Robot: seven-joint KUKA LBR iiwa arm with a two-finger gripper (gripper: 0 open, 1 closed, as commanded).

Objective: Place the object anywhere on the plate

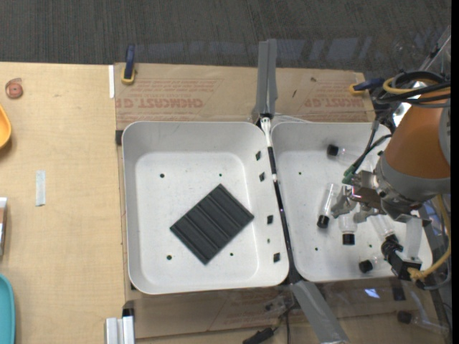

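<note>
We count two white bins, the left bin (133, 192) and the right bin (301, 192). One dark ribbed plate (211, 223) lies in the left. We see one arm (419, 149) with one gripper (349, 205).

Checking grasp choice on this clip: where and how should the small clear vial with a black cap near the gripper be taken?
Grip the clear vial across its narrow body, above the black cap, descending from overhead. It lies flat in the right bin, pointing roughly toward and away from the camera, so close from left and right.
</note>
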